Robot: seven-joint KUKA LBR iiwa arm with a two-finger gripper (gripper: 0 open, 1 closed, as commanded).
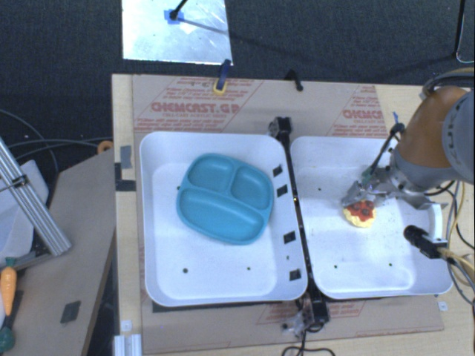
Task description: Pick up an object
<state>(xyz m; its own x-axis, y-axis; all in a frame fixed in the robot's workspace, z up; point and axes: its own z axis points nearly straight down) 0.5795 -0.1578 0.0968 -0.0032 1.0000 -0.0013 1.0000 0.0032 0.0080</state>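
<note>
My gripper hung low in the right bin, right of the frame's centre, with the grey wrist and the orange band climbing away toward the upper right edge. Directly under it, touching or nearly so, lay the one loose thing in that bin: a small yellow and red toy, a rounded piece with a red patch on top. It sat in the middle of the bin floor, well apart from every wall. From this slanted view I could not tell how my tool stood, nor whether anything was caught in it; the metal parts overlapped the toy's upper edge and blurred together.

The left bin held a blue divided plate, lying slightly turned, in the centre-left of the frame, far from where I was working.

I judged the step in hand to be the descent and grasp on the toy. To do it well, I would have centred the tool over the toy's widest part, gone down until just above the bin floor, and closed squarely across it, not at its edge, since a rounded piece squirts sideways under an off-centre pinch. Then a straight, slow lift, clear of the black divider between the bins.
</note>
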